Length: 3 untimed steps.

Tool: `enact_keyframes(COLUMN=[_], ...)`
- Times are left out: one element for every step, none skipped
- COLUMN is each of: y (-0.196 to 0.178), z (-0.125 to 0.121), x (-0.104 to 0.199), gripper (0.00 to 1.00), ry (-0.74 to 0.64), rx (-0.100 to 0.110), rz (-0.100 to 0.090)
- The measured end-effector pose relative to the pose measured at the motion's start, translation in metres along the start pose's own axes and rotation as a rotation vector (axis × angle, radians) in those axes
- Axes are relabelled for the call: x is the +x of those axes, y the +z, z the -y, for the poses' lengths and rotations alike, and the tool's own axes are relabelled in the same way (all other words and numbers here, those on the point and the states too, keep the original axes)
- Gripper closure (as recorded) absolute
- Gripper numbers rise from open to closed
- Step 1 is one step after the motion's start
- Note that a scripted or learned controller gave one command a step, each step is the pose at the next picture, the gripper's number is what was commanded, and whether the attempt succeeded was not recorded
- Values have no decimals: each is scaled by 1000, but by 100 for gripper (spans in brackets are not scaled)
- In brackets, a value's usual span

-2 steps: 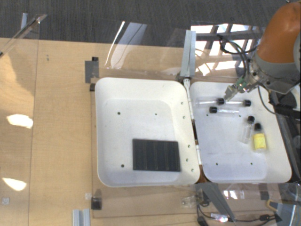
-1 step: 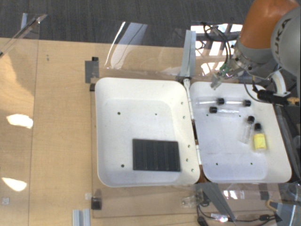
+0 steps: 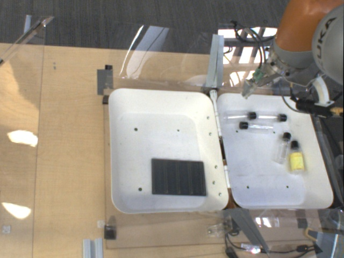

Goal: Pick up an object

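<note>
Where arm [image 3: 306, 31] exits frame, fingers [image 3: 252, 85] blurred, grip unreadable, clear vials [image 3: 263, 121] faint

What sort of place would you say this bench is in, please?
Probably a robotics lab or test cell: a robot arm reaches over two white bins on a wooden bench, with loose cables behind and clear vials as test items.

Partial letters "UK" on arm [image 3: 329, 34]

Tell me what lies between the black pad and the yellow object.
In the camera view, the bins' adjoining walls separate the black pad from the yellow object; otherwise bare white floor.
</note>
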State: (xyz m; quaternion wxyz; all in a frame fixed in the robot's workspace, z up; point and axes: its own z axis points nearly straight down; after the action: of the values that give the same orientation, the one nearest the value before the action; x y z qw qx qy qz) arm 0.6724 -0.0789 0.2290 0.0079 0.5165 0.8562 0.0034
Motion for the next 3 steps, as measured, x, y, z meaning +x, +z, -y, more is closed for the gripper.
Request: enact_keyframes(y=[-13, -15, -50], z=[-2, -6, 51], x=[0, 16, -60], gripper=[100, 100, 100], ry=[-6, 109, 102], rx=[-7, 7, 6], rz=[6, -5, -2])
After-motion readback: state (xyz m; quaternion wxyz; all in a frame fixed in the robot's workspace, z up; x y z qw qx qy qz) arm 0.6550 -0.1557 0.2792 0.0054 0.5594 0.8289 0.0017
